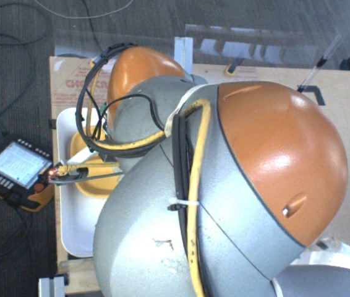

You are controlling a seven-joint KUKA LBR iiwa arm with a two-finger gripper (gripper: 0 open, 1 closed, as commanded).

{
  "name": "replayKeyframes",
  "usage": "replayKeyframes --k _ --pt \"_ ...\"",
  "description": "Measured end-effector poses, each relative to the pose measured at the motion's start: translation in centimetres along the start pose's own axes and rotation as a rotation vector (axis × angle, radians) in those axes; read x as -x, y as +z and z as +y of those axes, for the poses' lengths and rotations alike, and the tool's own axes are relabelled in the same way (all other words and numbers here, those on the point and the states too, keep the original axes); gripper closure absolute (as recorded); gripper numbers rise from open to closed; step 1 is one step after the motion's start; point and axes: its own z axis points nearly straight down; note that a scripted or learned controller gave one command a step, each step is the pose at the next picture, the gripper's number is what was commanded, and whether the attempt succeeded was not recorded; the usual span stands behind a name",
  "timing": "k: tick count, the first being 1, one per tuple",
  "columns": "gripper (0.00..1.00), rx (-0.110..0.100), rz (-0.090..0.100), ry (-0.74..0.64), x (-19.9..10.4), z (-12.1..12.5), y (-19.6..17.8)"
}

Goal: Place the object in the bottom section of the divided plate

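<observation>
Dark carpet surrounds a cardboard-topped bench (70, 79), with loose cables and a handheld control pendant (17, 169) lying on the floor at the left. On the bench sits a shallow white bin (70, 228), and inside it a yellow plate (85, 156), probably the divided plate, shows as a narrow sliver. The KUKA arm (224, 197), grey with large orange caps, reaches across from the right and covers most of the bin and plate. Its gripper lies somewhere under the arm's bulk, so whether it is open, closed or carrying anything cannot be told. The object to be placed is likewise hidden, as are the plate's dividers. The risk from here is a blind release: if the object is dropped off-centre it could land in the wrong section or in the bin beside the plate.
</observation>
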Motion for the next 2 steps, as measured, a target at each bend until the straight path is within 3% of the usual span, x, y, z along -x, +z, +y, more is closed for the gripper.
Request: replayKeyframes --k 1,2 --pt "1.00 -0.008 0.011 0.285 -4.01 1.92 8.78" --pt "0.00 -0.012 -0.002 0.288 -3.74 1.84 8.85"
